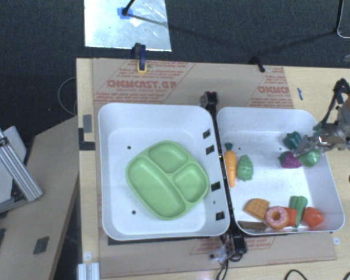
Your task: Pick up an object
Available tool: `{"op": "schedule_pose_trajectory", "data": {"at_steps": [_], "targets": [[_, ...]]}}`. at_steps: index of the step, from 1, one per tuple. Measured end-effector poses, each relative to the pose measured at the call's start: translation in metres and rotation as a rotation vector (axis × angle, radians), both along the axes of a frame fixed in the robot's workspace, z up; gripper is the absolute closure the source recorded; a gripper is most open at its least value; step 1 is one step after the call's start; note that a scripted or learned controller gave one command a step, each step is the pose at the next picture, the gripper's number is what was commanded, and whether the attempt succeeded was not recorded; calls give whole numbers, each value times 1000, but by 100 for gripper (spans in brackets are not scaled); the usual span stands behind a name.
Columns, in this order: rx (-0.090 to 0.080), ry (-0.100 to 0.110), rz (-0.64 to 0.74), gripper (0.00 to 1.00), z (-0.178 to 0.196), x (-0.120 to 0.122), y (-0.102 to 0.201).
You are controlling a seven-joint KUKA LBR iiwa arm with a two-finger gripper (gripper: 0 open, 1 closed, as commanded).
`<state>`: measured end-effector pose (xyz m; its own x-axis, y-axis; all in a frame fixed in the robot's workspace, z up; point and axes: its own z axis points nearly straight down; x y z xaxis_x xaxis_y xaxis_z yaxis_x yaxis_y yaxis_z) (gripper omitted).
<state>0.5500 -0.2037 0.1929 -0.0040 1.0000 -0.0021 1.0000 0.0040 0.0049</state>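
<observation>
While the arm reaches in from the right, the claw (311,146) sits low in the right bin (262,124), touching a green toy (310,158) beside a purple one (290,160). I cannot tell its grip.

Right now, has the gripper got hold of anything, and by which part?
Cannot be told. The gripper is down among the teal toy, purple toy and light green toy, but no hold is visible.
</observation>
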Motion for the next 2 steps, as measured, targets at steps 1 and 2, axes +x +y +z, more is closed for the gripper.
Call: {"op": "schedule_pose_trajectory", "data": {"at_steps": [1,2], "targets": [[1,2,1,100,33,1,0],[3,5,4,100,26,-13,48]]}}
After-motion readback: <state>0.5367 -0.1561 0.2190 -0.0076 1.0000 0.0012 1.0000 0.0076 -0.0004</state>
